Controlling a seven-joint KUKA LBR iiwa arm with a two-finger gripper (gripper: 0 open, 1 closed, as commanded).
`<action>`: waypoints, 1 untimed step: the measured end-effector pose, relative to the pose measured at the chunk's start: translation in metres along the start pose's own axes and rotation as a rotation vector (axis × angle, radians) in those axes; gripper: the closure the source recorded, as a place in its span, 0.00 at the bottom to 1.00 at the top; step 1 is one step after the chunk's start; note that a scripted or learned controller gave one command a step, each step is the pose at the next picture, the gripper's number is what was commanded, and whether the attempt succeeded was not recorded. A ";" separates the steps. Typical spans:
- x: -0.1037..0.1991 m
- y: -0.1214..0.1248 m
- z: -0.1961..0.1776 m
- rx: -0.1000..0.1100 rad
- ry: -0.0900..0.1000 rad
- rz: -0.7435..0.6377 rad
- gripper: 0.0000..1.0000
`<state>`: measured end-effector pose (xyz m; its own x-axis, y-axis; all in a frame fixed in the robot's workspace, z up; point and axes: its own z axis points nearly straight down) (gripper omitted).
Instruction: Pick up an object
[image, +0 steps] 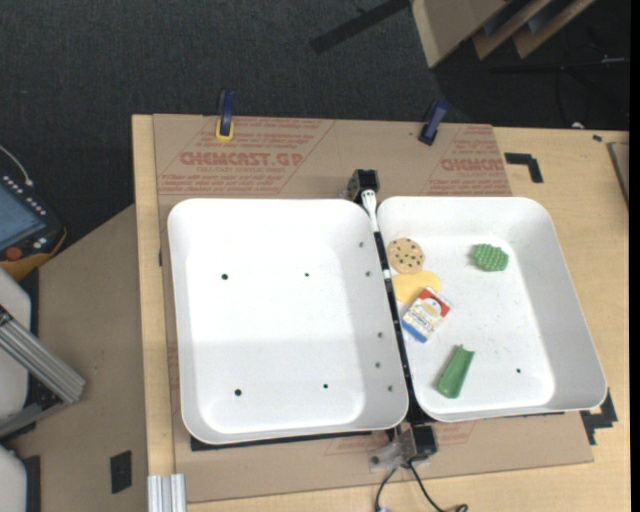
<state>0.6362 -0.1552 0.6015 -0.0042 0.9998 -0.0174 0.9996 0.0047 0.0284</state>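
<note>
The right bin holds several small objects. A round brown cookie lies near its left wall. Just below it sits a yellow piece, partly under a small white packet with red and blue print. A green knobbly round piece rests toward the upper right. A green cylinder lies tilted near the bin's front.
The left bin stands beside the right one on a brown cardboard sheet. Blue clamps hold the sheet's far edge. A cable trails off the front.
</note>
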 end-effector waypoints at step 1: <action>0.000 0.001 -0.012 -0.006 -0.003 -0.001 1.00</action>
<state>0.6366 -0.1549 0.6132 -0.0047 0.9998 -0.0209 0.9994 0.0054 0.0347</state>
